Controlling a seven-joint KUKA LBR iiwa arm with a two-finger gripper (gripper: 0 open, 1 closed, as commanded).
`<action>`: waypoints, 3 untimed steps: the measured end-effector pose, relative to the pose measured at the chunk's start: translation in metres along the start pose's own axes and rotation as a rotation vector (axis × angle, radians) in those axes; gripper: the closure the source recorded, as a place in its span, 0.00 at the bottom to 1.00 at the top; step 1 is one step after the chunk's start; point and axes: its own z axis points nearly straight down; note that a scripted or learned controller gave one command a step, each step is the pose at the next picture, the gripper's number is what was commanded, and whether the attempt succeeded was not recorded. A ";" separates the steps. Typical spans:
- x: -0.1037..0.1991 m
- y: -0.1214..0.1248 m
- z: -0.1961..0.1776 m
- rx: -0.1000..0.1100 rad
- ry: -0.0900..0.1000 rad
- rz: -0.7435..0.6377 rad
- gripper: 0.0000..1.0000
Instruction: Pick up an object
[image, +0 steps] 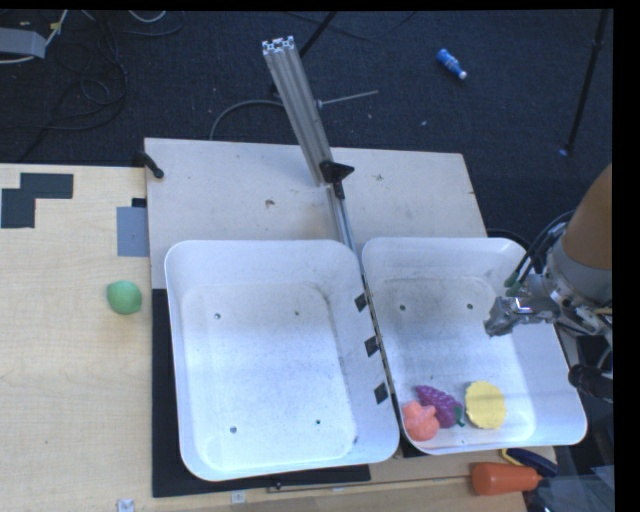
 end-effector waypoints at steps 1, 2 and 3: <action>0.000 0.001 -0.036 0.000 0.000 0.000 1.00; 0.047 -0.005 -0.024 0.004 0.002 -0.003 1.00; 0.100 -0.019 -0.020 0.004 0.002 -0.004 1.00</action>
